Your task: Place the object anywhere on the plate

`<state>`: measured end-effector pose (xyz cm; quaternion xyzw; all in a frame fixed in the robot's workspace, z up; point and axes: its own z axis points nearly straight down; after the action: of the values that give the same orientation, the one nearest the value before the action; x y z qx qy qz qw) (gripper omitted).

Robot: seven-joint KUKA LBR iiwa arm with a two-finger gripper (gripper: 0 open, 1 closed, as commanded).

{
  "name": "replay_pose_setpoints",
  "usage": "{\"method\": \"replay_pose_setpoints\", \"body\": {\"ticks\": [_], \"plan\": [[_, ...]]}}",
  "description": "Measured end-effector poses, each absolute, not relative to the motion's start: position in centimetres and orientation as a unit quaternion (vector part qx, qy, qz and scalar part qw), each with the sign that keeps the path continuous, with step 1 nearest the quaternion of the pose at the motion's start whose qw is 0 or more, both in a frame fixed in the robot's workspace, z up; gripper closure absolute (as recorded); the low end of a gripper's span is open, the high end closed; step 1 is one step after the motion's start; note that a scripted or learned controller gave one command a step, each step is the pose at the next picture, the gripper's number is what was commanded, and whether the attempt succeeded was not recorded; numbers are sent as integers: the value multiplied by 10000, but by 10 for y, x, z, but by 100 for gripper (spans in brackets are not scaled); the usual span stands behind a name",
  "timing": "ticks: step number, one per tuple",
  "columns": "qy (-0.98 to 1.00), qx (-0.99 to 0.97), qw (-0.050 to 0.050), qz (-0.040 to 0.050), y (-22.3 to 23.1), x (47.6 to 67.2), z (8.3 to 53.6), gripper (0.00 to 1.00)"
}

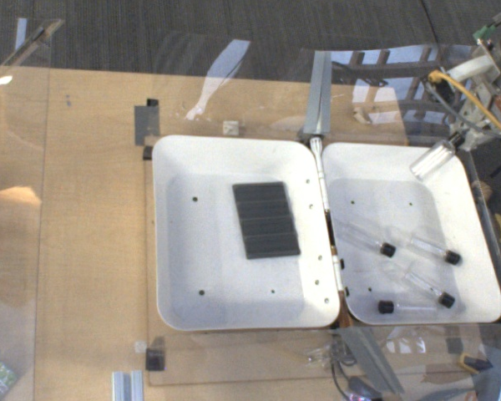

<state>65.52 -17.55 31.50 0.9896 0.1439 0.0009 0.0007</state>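
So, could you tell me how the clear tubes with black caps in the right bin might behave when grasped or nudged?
The capped tubes look round and slender, so they would probably roll across the right bin if nudged. Their clear walls suggest a smooth, possibly slippery and fragile surface. They seem light, so a glancing touch may spin them.

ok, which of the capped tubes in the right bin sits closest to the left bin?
The tube with its black cap near the bin's middle, the leftmost and uppermost of the four. The others lie further right or along the bottom edge.
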Motion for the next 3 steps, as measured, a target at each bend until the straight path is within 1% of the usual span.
{"method": "replay_pose_setpoints", "body": {"ticks": [1,2,3], "plan": [[1975,9803,-4,-5,-75,653,289,100],[1025,9947,3,10,-64,658,348,100],[1073,9942,-2,-12,-50,652,223,100]]}}
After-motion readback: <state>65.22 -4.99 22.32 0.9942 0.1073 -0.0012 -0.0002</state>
